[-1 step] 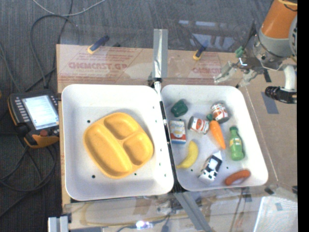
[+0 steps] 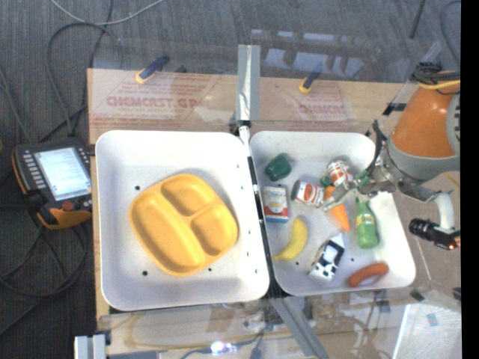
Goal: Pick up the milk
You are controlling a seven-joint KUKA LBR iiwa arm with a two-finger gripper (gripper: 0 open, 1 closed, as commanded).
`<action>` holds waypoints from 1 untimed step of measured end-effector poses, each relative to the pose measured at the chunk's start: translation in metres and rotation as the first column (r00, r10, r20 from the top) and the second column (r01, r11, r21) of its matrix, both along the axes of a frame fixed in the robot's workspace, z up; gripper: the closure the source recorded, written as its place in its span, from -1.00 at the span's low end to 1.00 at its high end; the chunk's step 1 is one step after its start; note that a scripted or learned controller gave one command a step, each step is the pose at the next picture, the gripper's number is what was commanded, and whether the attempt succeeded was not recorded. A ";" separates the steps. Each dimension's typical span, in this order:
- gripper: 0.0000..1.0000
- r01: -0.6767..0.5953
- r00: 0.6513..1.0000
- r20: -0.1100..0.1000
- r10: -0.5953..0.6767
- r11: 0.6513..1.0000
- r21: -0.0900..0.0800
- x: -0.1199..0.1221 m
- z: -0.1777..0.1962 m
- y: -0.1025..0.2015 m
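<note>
The milk (image 2: 327,259) is a small carton with black and white cow patches. It lies on its side near the front of the right bin (image 2: 397,271), between a banana (image 2: 293,239) and a red sausage (image 2: 368,274). My gripper (image 2: 338,194) hangs over the middle of that bin, reaching in from the right under the orange band (image 2: 420,126). Its tip is among a red and white can (image 2: 307,193), a second can (image 2: 338,173) and an orange carrot (image 2: 340,216). It is roughly a carton's length behind the milk and apart from it.
Also in the right bin are a green pepper (image 2: 278,166), a small red and blue carton (image 2: 276,203) by the left wall and a green bottle (image 2: 366,227). A yellow divided plate (image 2: 185,223) lies in the left bin (image 2: 112,200).
</note>
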State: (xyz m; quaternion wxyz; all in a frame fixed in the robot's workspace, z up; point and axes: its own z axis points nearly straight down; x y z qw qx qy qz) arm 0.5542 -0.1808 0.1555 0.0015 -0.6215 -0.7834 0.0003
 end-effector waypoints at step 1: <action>-1.00 -0.103 0.995 0.013 0.103 0.995 -0.005 -0.066 -0.066 0.027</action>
